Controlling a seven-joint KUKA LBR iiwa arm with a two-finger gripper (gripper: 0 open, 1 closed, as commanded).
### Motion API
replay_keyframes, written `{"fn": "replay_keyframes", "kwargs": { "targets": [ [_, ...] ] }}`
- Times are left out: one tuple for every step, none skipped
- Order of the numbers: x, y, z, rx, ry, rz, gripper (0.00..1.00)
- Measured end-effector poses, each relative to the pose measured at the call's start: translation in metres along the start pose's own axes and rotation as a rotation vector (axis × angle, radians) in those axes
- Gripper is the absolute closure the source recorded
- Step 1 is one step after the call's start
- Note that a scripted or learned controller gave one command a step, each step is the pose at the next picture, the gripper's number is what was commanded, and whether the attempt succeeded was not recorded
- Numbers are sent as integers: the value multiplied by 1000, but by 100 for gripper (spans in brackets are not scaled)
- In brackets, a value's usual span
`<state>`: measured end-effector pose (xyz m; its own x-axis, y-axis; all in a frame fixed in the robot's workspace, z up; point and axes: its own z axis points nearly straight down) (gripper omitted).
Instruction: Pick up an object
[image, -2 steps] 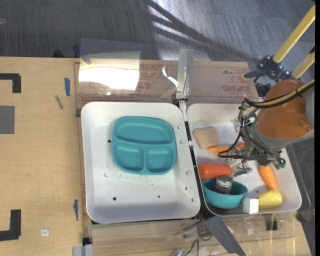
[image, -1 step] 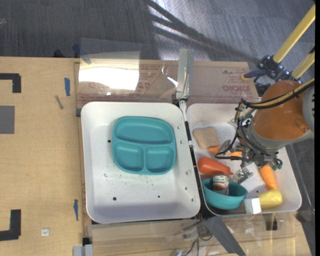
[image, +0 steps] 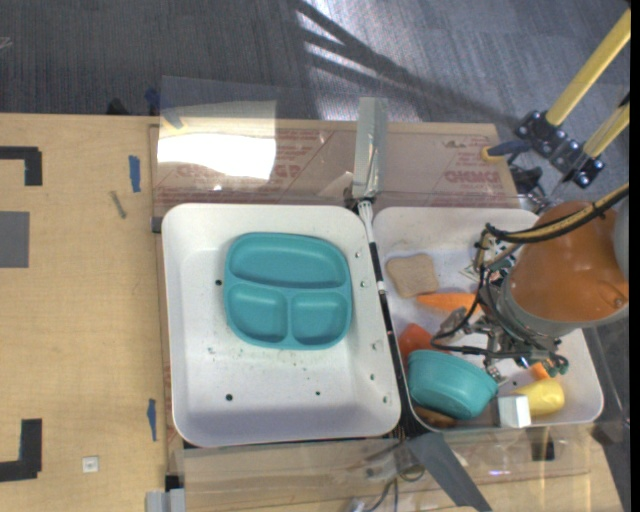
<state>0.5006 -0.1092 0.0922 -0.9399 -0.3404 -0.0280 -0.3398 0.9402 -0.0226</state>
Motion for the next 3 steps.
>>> {"fn": "replay_keyframes", "kwargs": {
  "targets": [
    [-96,-53,7,-18,16,4,0],
    [-101,-55,-8,-10,2,6,100],
    [-58,-109,-110,-8,11,42,100]
  ]
}}
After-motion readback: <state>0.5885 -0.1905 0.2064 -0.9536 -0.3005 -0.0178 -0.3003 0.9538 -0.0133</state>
